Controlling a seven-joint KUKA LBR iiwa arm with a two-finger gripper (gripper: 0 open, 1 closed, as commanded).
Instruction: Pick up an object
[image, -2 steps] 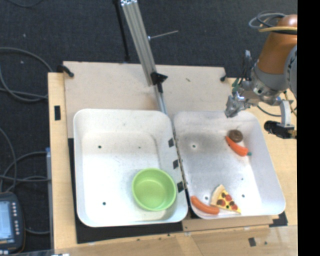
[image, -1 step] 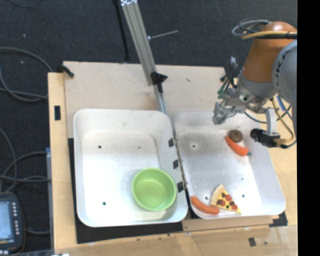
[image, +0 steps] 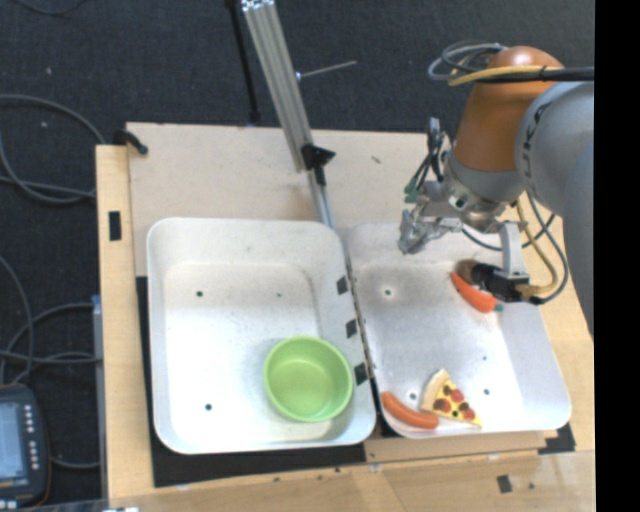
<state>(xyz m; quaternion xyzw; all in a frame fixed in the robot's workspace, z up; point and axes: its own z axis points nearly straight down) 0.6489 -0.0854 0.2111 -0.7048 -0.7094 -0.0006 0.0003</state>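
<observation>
- The carrot (image: 474, 290), an orange piece with a dark end, lies in the upper right part of the right bin (image: 520, 400), close to the bin's far right wall. Its long axis runs on a slant from upper left to lower right, and the dark end points toward the right edge of the frame.
- The gripper (image: 415, 238) hangs over the upper left corner of the same bin, to the left of the carrot and apart from it. It is small and blurred, so whether it is spread or closed cannot be told; nothing is seen held in it.
- The arm (image: 500, 120) comes in from the upper right of the frame, its orange band above the wrist, the wrist tilted down and to the left, with cables looped around it.
- A pizza slice (image: 450, 398) lies near the bin's lower edge, its tip pointing up.
- A sausage (image: 408, 410) lies just left of the slice, slanting down to the right.
- A green bowl (image: 308, 378) stands upright in the lower right part of the left bin (image: 200, 300).
</observation>
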